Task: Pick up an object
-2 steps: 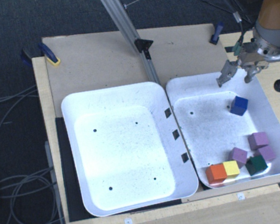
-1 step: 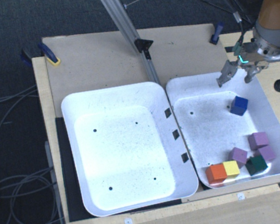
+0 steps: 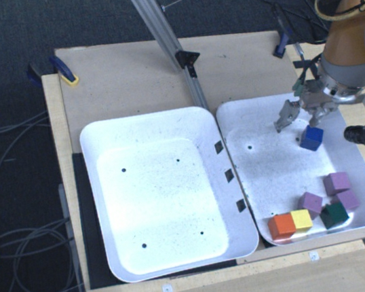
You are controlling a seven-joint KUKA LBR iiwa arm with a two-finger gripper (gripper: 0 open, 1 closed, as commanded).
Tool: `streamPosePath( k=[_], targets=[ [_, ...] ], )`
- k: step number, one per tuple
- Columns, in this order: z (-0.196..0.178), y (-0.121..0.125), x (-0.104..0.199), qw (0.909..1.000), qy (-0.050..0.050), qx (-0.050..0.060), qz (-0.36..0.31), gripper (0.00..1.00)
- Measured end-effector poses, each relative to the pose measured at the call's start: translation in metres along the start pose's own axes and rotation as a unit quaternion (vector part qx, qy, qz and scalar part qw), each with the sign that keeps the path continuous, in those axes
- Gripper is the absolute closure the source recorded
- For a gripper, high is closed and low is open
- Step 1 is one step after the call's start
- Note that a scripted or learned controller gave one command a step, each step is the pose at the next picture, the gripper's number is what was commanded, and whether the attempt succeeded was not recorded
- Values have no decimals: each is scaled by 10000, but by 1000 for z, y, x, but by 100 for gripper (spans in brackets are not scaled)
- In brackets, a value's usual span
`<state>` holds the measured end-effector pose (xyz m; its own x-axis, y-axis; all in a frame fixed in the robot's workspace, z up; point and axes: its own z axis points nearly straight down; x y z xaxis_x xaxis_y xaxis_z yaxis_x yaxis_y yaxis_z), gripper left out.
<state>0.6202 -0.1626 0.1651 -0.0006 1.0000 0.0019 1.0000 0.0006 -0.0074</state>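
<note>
Found the jaws spread apart, with nothing between them. Located the gripper (image 3: 299,120) over the far half of the right bin (image 3: 270,176), its fingers (image 3: 286,116) pointed down toward that bin's floor. Noted the blue cube (image 3: 312,138) on the bin's floor just beside the fingertips, on the side nearer the bin's near wall; could not tell whether it touched a fingertip. Traced the grey wrist back over the right bin's right rim to the orange band (image 3: 346,40) beyond that bin's far right corner.

Recorded the remaining blocks clustered in the right bin's near right corner, well apart from the gripper:
- Orange block (image 3: 282,225) and yellow block (image 3: 301,219), touching, against the near wall.
- Green block (image 3: 333,215), just right of the yellow one.
- Three purple blocks (image 3: 339,182), ranged behind these, toward the bin's middle and right wall.

Saw the left bin (image 3: 157,201) abutting the right bin's left rim. Saw a metal strut (image 3: 160,28) slanting away from the far end of that shared rim.
</note>
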Motion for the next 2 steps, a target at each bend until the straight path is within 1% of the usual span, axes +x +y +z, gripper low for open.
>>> streamPosePath(
  k=[1,2],
  targets=[
    [44,-4,5,10000,0,-4,-2,0],
    [64,-2,6,10000,-7,-45,-6,0]
  ],
)
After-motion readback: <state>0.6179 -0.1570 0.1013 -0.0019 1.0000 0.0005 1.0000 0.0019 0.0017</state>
